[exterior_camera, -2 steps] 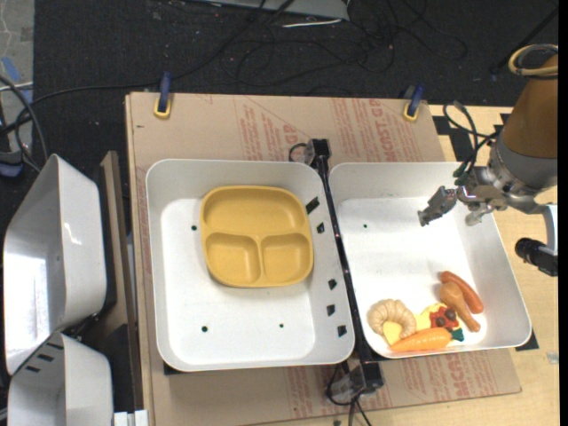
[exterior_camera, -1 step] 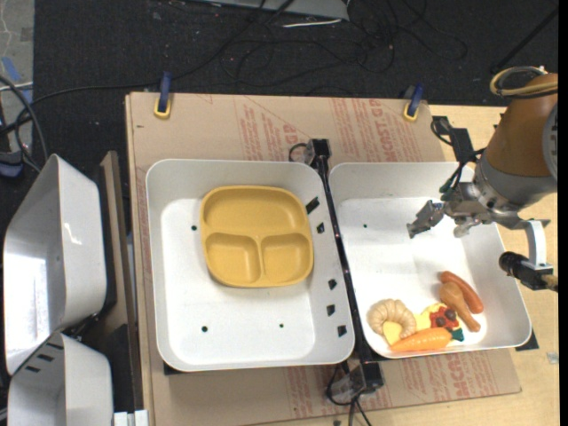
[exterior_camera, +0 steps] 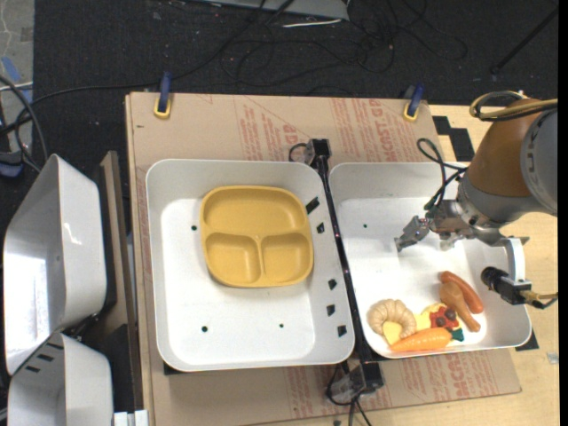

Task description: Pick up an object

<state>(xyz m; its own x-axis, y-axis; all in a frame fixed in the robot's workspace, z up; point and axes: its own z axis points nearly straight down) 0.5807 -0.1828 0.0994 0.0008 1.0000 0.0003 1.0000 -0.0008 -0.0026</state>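
Item: toy food, a small heap lodged in the right bin (exterior_camera: 382, 185) at about five o'clock, against the near wall.

Contents, as far as can be made out:
- Sausage (exterior_camera: 461, 291), reddish-brown, lying at a slant at the heap's two o'clock edge. It is judged to be hollow plastic: light, stiff, smooth and rather slippery. It is best taken across its narrow middle.
- Carrot (exterior_camera: 421, 342), orange, laid along the near wall at six o'clock of the heap. It is tapered, so a hold at the thick end is advised; the wall just beside it leaves little room for a finger.
- Croissant (exterior_camera: 390, 313), pale tan, ridged, at the heap's nine o'clock. It is the bulkiest piece, and its ridges should offer some purchase.
- Small pieces (exterior_camera: 444, 316) in yellow, green and red, packed between the others; too small to be identified with certainty.

All pieces touch or nearly touch, so neighbours are likely to be nudged.

Gripper (exterior_camera: 410, 236): seen over the right bin's middle, at eleven o'clock from the heap and apart from it. Nothing is held; whether the fingers are spread cannot be told.

Left bin (exterior_camera: 169, 327): a yellow divided plate (exterior_camera: 257, 236) rests in it, slightly toward twelve o'clock.
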